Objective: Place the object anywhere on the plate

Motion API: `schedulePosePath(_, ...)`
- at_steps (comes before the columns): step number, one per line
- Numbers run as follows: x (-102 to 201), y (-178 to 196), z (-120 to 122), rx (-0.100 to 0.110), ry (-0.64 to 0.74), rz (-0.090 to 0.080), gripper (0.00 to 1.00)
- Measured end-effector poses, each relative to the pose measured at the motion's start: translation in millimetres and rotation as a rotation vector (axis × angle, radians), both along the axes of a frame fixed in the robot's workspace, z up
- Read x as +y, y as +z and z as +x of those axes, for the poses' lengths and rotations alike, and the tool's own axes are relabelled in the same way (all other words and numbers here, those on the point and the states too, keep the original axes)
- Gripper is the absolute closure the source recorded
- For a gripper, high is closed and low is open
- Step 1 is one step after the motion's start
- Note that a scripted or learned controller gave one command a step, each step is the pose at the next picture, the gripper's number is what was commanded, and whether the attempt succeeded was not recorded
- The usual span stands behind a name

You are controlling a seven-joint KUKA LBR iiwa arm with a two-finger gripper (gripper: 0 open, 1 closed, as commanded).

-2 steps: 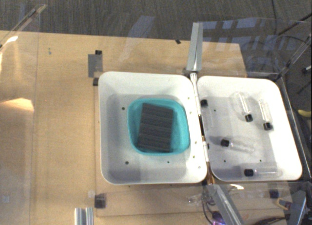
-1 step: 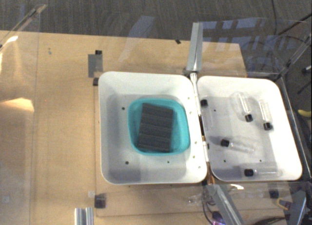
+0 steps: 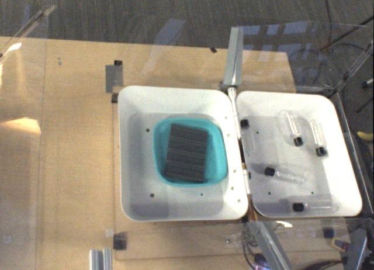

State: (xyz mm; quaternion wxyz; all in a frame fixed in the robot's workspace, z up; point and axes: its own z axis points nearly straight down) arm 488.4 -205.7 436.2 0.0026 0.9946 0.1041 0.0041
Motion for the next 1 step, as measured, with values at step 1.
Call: schedulePosePath(1, 0.0, 0.0, 0.0, 0.0, 0.0, 0.0, 0.0)
